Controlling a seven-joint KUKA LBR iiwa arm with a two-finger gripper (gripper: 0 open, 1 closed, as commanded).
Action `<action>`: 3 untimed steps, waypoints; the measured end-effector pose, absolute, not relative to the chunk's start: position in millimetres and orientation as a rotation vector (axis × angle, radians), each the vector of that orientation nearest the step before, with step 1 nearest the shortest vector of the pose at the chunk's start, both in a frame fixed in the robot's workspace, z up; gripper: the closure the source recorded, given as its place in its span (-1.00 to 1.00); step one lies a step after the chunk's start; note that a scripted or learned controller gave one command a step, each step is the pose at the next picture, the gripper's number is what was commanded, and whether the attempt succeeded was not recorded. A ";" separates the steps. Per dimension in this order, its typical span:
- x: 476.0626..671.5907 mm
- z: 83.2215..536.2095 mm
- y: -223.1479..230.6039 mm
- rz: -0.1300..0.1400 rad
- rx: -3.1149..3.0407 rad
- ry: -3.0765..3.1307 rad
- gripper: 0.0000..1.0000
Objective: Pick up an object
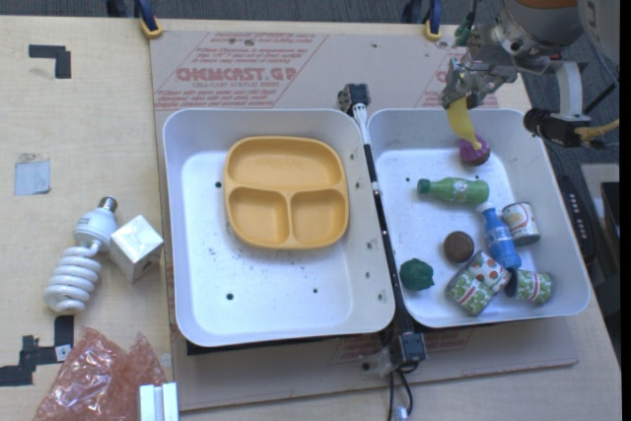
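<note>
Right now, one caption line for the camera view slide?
Gripper lifts a yellow object over the right bin; a yellow tray sits in the left bin.

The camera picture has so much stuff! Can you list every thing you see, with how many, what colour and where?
tray: 1, yellow, left bin
bins: 2, white, side by side
green bottle: 1, right bin, lying down
blue bottle: 1, right bin
cans: 3, patterned, right bin near corner
brown ball: 1, right bin
green lump: 1, right bin
purple thing: 1, right bin, far side
yellow strip: 1, hanging under gripper
light bulb: 1, white, bench left
cube: 1, white, beside bulb
gripper: 1, grey, above right bin
</note>
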State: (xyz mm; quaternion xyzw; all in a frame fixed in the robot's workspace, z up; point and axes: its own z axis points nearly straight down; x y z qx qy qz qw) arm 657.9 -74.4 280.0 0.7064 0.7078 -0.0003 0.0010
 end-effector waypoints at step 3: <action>626.8 288.9 93.3 -0.002 2.219 2.224 1.00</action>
